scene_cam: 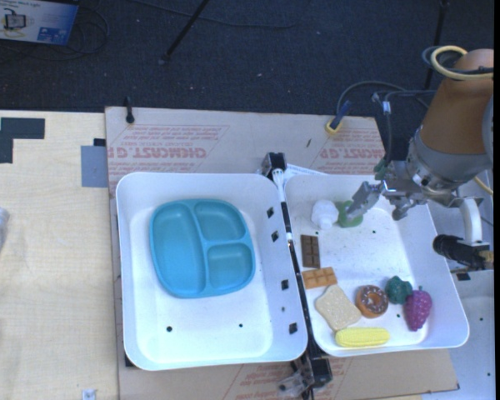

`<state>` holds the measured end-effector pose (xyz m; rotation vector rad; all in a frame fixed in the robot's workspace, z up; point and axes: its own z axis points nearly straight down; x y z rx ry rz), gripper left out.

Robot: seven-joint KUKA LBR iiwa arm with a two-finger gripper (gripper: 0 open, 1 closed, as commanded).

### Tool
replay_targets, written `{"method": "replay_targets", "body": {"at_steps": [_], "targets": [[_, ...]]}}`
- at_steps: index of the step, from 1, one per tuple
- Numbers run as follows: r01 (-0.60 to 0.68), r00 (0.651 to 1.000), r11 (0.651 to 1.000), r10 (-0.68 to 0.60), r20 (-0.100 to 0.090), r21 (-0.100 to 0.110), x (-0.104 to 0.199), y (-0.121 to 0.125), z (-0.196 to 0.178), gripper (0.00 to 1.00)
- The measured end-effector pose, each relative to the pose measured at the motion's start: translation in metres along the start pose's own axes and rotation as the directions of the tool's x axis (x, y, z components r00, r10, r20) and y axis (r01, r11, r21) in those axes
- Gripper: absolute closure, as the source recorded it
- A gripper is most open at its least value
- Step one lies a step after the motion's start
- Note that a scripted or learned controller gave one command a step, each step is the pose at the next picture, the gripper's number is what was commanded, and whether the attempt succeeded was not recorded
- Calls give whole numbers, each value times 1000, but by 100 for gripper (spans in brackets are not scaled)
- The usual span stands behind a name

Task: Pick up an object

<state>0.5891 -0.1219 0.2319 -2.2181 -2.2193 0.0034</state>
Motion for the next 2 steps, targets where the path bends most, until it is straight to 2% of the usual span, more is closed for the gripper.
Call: {"method": "replay_targets", "body": {"at_steps": [1,2], "targets": [[-2,1000,1000,2,-1,2,-11,-90,109,0],[1,1000,1000,-1,-5,-13,-27,-108,140,0]]}}
